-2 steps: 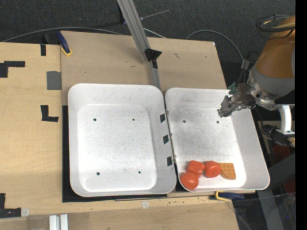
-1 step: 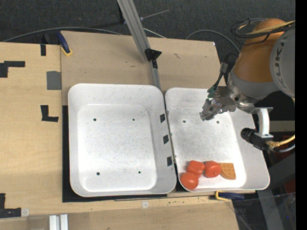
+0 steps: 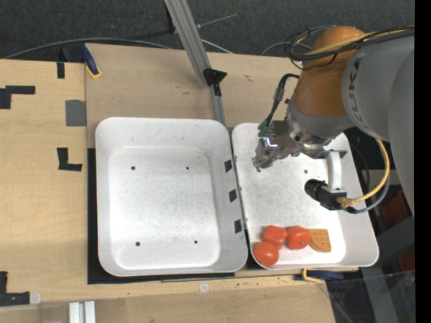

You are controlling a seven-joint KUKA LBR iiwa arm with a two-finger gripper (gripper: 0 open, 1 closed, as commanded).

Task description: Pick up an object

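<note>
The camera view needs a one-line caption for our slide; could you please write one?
KUKA arm's claw hovers over the right bin, far from three red pieces and a tan piece at its near edge.

robot lab, plywood bench point(image 3: 155, 79), white bins point(image 3: 108, 180), taped markers point(image 3: 65, 159)

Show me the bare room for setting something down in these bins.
The left shallow white bin has bare floor wall to wall. In the right white bin, floor lies bare between the end effector and the red and orange objects, crowded along its near wall.
</note>
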